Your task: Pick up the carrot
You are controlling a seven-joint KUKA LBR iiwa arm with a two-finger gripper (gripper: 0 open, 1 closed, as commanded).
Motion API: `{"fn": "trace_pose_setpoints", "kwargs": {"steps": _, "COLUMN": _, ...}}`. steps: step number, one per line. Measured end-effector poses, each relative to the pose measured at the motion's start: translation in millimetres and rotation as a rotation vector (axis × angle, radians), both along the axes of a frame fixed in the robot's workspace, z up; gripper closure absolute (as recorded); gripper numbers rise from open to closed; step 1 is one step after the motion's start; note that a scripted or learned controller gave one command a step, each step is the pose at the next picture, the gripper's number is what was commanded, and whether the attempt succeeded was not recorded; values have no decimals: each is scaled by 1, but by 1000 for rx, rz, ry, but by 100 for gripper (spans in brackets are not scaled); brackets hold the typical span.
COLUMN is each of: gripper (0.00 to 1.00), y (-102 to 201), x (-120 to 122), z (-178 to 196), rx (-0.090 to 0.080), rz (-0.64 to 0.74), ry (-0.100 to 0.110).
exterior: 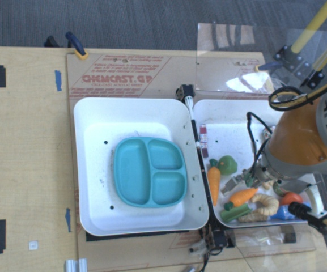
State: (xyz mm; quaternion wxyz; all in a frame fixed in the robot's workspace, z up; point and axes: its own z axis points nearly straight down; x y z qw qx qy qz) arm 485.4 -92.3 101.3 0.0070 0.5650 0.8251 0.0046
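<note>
**Arm low over the right bin, carrot at the bin's left wall**

The gripper (258, 177) hangs over the toy food in the right bin (231, 126), its metal tip just above a short orange piece (243, 196). I cannot tell whether the jaws are apart or together; nothing is visibly held between them.

Nearest the camera, along the bin's front wall, lie a green pod-shaped piece (235, 212), a pale knobbly piece (263, 205), a small blue piece (284, 213) and a red-orange one (291, 198). All look like smooth moulded plastic.

The carrot (213, 184), a long tapered orange cone with its point toward the near edge, lies against the bin's left wall, apart from the gripper. Just beyond its thick end sits a rounded green vegetable (227, 164).

The left bin (89, 152) holds 1 teal plate (149, 171) with 3 compartments and rounded corners.

Both bins rest on a sheet of brown cardboard (123, 75) printed in red, laid on a light wooden bench (24, 169). Beyond lies dark grey carpet (123, 10).
</note>
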Motion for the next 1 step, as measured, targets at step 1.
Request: {"fn": "trace_pose_setpoints", "kwargs": {"steps": 1, "gripper": 0, "y": -5, "x": -3, "z": -11, "rx": 2, "rz": 44, "ry": 9}}
